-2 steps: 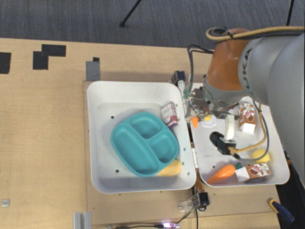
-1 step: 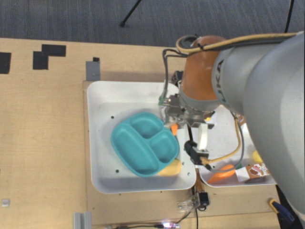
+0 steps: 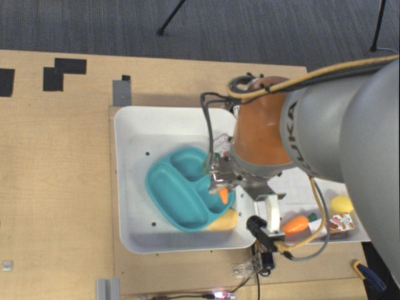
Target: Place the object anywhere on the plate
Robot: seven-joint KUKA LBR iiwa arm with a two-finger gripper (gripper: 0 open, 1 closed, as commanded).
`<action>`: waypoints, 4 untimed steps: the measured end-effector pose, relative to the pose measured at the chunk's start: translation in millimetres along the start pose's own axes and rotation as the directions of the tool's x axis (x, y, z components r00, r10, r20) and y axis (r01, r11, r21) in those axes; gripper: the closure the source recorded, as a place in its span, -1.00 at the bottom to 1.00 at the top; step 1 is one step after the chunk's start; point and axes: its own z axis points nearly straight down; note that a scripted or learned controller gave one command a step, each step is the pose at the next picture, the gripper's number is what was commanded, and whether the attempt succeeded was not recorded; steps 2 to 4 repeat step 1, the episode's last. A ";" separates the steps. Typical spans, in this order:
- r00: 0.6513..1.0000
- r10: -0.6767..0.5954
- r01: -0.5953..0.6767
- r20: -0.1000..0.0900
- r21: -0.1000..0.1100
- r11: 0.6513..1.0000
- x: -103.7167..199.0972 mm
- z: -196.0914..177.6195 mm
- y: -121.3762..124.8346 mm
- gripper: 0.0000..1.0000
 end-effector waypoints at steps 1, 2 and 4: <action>1.000 0.001 -0.001 0.000 0.000 1.000 -0.2 0.0 0.1 -1.00; 1.000 0.001 -0.001 0.000 0.000 1.000 -0.2 0.0 0.1 -1.00; 1.000 0.001 -0.001 0.000 0.000 1.000 -0.2 0.0 0.1 -1.00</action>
